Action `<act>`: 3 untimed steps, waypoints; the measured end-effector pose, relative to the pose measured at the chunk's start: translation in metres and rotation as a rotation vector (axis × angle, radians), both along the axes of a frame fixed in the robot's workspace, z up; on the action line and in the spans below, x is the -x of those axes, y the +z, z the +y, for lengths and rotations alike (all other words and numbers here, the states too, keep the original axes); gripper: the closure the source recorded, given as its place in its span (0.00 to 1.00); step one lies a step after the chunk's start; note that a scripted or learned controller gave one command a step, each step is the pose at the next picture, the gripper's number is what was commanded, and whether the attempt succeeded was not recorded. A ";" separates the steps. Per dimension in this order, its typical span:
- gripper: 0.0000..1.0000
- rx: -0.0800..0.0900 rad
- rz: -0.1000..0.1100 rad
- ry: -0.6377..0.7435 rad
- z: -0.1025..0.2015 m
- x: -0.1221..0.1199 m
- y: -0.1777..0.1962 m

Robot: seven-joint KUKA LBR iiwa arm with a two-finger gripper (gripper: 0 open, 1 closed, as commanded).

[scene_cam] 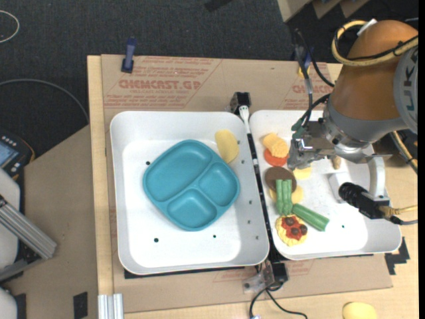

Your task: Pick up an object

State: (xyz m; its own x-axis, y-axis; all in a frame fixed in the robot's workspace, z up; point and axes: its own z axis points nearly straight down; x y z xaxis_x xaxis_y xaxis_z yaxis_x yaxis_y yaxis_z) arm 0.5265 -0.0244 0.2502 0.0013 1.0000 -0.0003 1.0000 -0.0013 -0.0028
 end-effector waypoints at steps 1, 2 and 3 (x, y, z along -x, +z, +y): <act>1.00 0.002 -0.009 0.003 -0.013 -0.098 -0.047; 1.00 -0.003 -0.014 0.008 0.039 -0.061 0.053; 1.00 -0.002 -0.001 0.006 0.082 -0.011 0.081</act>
